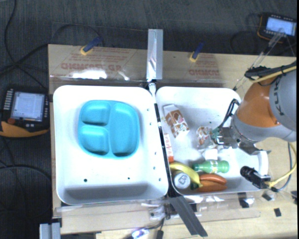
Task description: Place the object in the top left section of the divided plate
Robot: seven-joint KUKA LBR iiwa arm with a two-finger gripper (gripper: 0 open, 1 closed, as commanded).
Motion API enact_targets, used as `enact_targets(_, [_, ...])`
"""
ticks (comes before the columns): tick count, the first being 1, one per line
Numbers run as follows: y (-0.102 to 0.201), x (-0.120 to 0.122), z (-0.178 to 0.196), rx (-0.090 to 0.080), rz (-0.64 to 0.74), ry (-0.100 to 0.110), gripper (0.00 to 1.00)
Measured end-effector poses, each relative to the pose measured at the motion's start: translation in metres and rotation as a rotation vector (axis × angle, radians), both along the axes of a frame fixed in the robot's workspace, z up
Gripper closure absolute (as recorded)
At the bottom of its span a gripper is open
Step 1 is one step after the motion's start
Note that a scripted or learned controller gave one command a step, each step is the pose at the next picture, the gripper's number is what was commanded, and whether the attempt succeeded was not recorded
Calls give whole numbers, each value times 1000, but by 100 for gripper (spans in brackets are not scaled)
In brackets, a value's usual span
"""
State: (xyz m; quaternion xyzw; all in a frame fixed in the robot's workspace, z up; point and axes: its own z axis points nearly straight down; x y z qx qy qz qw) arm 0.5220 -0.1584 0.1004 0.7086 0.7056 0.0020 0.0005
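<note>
Dark carpet with loose cables surrounds the wooden table (224, 66), which carries two white bins side by side. Which object the task means is not settled; the likeliest is the small crumpled packet (204, 136) just beside the tool (220, 138) in the right bin (199, 94). It lies flat, its long axis running roughly up and down the view, slightly tilted. Whether the tool is open, closed or gripping anything I cannot tell, since the wrist hides it.

Near the packet lie a carton (175, 122), a green bottle (212, 166), a banana (186, 171), a can (182, 181) and a hot dog (213, 181).

The blue divided plate (109, 128) sits in the left bin (65, 148), well apart. To do this step well, I judge the tool should close across the packet's short side, lift clear of the wall between the bins, and release low over the plate's top left section (94, 113).
</note>
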Motion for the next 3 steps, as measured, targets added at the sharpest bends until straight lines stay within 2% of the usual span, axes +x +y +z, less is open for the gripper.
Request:
enact_targets(1, [57, 9, -2, -13, -97, -30, 100])
enact_targets(2, [59, -23, -2, -12, -27, -42, 100])
enact_targets(3, [61, -25, -2, -3, -147, -38, 100])
